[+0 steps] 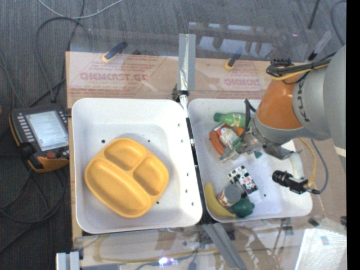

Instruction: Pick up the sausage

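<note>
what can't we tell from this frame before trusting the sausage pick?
- Tool: its tip is lost in the clutter of the right bin, under the arm's wrist; what it touches is unclear.
- Sausage: a reddish piece partly covered by a packet, so its full shape is hidden.
- Green bottle: its far end goes behind the arm.
- Small can: label too small to read.

The two bins (84,114) were white. A yellow-orange divided tray (127,176) lay in the left one. In the right bin were a green bottle (229,118), an orange-red packet (224,138), a yellow banana (215,201), a dark green item (244,208) and a black-and-white patterned piece (242,178). The arm (306,103) was grey with an orange band (277,103).
</note>
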`<state>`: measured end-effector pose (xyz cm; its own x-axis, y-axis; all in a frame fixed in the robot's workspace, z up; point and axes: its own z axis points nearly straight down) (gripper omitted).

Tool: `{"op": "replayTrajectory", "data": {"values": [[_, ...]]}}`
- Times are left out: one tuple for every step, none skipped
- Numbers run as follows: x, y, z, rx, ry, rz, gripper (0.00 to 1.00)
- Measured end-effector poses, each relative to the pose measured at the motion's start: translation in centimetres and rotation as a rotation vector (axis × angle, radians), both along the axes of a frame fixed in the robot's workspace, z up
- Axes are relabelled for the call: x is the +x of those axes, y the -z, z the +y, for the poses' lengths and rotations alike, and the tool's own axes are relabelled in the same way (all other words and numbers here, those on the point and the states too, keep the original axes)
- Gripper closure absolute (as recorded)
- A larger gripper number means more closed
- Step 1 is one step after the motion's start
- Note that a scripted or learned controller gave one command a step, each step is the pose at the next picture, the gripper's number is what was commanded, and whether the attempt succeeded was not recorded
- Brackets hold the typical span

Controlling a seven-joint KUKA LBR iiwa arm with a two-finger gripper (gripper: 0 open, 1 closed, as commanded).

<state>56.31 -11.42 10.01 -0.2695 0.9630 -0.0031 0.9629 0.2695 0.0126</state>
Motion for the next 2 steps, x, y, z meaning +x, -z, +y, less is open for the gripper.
{"op": "replayTrajectory", "data": {"values": [[-1.5,-2.2,-3.2,-0.004,-0.14,0.014,1.0],[3.4,-14.6,4.4,-0.004,-0.347,0.012,1.0]]}}
